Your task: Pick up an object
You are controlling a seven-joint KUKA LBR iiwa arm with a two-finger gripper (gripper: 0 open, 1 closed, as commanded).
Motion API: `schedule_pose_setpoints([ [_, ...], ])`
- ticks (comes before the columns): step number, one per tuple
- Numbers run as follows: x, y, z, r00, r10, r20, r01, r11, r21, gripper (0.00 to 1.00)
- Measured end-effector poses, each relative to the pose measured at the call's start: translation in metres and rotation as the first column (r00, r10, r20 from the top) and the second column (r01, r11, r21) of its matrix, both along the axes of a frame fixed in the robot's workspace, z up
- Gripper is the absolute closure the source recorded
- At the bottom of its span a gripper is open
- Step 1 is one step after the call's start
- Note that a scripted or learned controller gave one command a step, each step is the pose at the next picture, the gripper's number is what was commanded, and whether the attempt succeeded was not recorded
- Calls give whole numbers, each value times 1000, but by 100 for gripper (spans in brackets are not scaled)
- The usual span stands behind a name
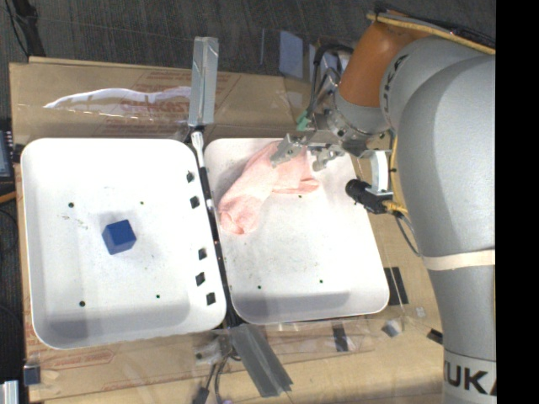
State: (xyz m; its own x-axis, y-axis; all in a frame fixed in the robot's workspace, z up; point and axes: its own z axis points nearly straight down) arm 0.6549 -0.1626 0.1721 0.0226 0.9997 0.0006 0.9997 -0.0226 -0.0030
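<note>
At the right bin's (370,297) upper edge the gripper (305,148) sits on the pink cloth's (257,192) top end, grip state unclear, while a blue cube (119,236) lies in the left bin (50,326).

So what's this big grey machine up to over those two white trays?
It's a robot arm reaching in from the right, trying to pick something up. Its tool is down at the far end of the right-hand tray, right at the upper edge of a crumpled pink cloth lying there. Whether it actually has hold of the cloth is hard to tell from this angle. In the left-hand tray a small blue cube sits by itself, apart from the arm.
</note>
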Motion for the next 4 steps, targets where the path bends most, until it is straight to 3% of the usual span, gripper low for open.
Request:
schedule_pose_setpoints([
  [1, 1, 2, 7, 1000, 12, -5, -12, 1000, 0, 100],
  [2, 1, 3, 7, 1000, 14, -5, -14, 1000, 0, 0],
  [3, 1, 3, 7, 1000, 14, -5, -14, 1000, 0, 0],
  [4, 4, -31, -80, 965, 263, 4, -263, 965, 0, 0],
])
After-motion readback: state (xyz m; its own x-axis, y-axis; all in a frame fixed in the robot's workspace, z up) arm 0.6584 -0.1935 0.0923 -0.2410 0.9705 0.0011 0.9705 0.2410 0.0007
